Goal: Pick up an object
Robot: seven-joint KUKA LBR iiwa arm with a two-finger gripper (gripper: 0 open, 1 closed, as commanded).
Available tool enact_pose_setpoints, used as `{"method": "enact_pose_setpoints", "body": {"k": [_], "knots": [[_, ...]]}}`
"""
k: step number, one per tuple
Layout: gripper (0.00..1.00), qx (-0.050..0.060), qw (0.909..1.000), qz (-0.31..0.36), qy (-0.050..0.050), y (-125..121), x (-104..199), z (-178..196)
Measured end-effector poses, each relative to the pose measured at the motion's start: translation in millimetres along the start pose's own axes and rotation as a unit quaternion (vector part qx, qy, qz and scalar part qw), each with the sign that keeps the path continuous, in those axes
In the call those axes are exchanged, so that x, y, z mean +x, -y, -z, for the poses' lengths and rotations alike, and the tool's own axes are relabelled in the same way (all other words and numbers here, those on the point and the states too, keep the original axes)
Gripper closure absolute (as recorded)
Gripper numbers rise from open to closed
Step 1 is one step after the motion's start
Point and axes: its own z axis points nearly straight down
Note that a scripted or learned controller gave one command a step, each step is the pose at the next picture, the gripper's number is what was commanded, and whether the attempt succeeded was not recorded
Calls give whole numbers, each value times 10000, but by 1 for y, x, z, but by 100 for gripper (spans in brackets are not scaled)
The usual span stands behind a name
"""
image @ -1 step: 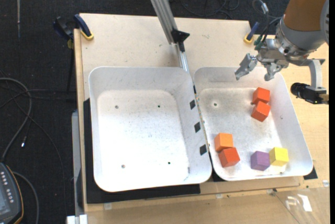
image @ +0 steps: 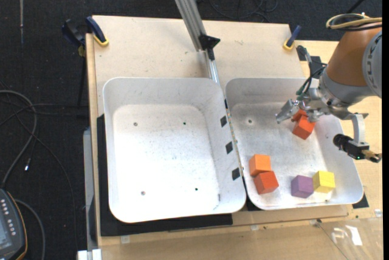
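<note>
The arm [image: 358,67] enters at three o'clock as a thick rounded body, its broad orange band [image: 346,61] glossy and copper-toned, meeting pale grey casing toward the two o'clock side. Below the band sits a grey wrist section [image: 343,95] with a darker ring at its lower edge. A looped yellowish cable [image: 352,20] arches above the band at twelve o'clock, and thin dark and green wires [image: 313,76] run down its nine o'clock flank. The gripper [image: 298,112] is small, metallic grey, with angular silver parts. A black fitting [image: 352,148] with a white bracket hangs at five o'clock.
</note>
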Motion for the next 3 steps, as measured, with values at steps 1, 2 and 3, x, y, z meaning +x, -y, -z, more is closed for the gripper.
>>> {"method": "enact_pose_setpoints", "body": {"k": [1,2,3], "knots": [[0,21,10000,-22,-5,-35,-11,-10],[0,17,10000,-8,5,-19,-10,-12],[0,-4,10000,-8,14,-11,-7,-12]]}}
